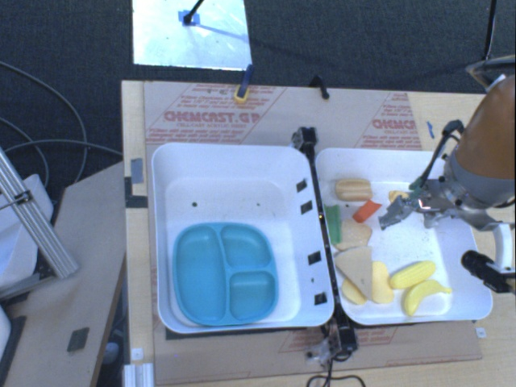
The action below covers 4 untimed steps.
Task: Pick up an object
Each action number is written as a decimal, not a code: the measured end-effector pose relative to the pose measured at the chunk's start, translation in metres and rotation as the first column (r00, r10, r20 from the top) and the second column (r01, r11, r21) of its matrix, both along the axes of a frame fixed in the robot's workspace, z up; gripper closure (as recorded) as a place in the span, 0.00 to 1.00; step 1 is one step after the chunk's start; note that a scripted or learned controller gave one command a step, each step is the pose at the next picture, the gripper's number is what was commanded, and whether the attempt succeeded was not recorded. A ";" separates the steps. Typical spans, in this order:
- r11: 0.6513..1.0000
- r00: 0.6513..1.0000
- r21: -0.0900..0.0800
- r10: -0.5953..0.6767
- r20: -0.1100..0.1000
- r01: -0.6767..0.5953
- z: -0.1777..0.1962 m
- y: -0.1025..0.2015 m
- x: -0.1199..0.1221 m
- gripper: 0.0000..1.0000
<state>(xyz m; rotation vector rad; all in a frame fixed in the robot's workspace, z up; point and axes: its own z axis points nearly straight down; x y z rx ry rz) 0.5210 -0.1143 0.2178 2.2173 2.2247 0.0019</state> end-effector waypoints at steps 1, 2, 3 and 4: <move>1.000 1.000 0.002 0.004 -0.005 -0.004 -0.125 0.029 0.034 0.00; 1.000 1.000 0.000 -0.001 0.002 0.001 -0.107 0.027 0.035 1.00; 1.000 1.000 0.000 0.005 0.008 -0.005 -0.029 0.059 0.060 1.00; 1.000 1.000 0.001 -0.007 -0.007 0.007 -0.034 0.035 -0.039 1.00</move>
